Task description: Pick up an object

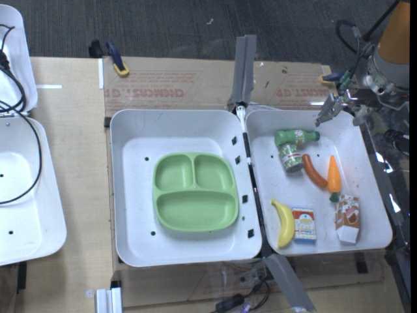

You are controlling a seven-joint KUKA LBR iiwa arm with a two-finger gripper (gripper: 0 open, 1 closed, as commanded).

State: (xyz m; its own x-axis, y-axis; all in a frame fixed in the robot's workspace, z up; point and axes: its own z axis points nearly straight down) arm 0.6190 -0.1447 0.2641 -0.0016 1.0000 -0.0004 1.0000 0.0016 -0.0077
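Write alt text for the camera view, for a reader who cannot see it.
The gripper hovers above the far edge of the right bin, which holds a green bottle, can, sausage, carrot, banana and two small cartons. The left bin holds a green divided plate.

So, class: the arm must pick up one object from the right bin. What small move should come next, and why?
Probably lower the end effector leftward toward the green bottle. It hovers above the right bin's far edge, holding nothing, and the bottle lies nearest it.
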